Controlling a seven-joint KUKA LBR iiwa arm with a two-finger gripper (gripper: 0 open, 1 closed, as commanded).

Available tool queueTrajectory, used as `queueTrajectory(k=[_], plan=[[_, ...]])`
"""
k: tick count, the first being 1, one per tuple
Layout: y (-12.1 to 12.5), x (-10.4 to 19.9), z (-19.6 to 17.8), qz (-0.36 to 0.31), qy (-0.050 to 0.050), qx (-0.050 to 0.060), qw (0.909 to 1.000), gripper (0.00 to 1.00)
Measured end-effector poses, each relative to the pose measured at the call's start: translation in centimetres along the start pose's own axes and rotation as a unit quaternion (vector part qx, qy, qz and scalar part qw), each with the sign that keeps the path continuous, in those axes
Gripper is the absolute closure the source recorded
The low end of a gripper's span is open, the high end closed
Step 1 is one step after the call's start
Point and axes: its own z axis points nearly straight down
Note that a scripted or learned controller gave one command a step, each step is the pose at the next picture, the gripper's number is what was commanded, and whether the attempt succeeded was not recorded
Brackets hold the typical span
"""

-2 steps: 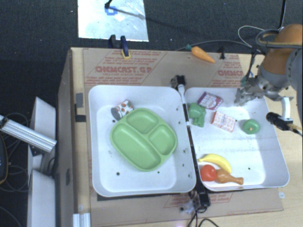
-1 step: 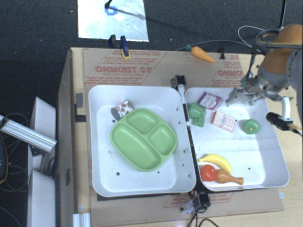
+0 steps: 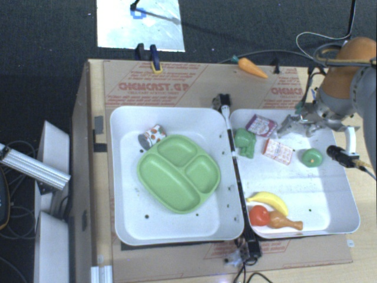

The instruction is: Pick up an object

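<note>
Counter [image 3: 177, 81]: brown board w/ red print, carries 2 shallow white bins side by side.

Left bin [image 3: 126, 158]:
- 1 green divided tray [image 3: 178, 173], 3 compartments, lying near bin centre.
- 1 small can [image 3: 152, 137], white w/ red spots, on its side, touching tray's upper-left edge.

Right bin [image 3: 336, 199]:
- 1 green block-shaped toy [image 3: 244, 142], at left wall, upper part.
- 1 purple-and-white packet [image 3: 260, 125], just right of and above green toy.
- 1 red-and-white carton [image 3: 278, 151], flat, just below packet.
- 1 green round toy [image 3: 311, 156], apple-like, right of carton, apart from it.
- 1 banana [image 3: 271, 201], lower left of bin.
- 1 red tomato [image 3: 258, 215], touching banana's underside.
- 1 brown drumstick-shaped toy [image 3: 285, 221], beside tomato, along front wall.

Outside bins: 1 orange carrot [image 3: 253, 68] on counter's back edge; blue-and-yellow clamp [image 3: 155, 58] at back left.

Arm: gripper [image 3: 303, 122] over upper right of right bin, near packet, above green round toy. Fingers: can't tell if spread or pressed together; nothing seen between them.
</note>
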Motion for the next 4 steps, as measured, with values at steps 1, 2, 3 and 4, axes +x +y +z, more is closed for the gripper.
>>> queueTrajectory(k=[1,2,3,4], plan=[[0.1,0.0,-1.2,-0.001,-0.002,-0.003,1.0000,1.00],[0.1,0.0,-1.1,-0.001,-0.002,-0.003,1.0000,0.00],[0.3,-0.1,-2.3,-0.002,-0.002,-0.005,1.0000,1.00],[0.2,-0.1,-2.3,-0.002,-0.002,-0.005,1.0000,0.00]])
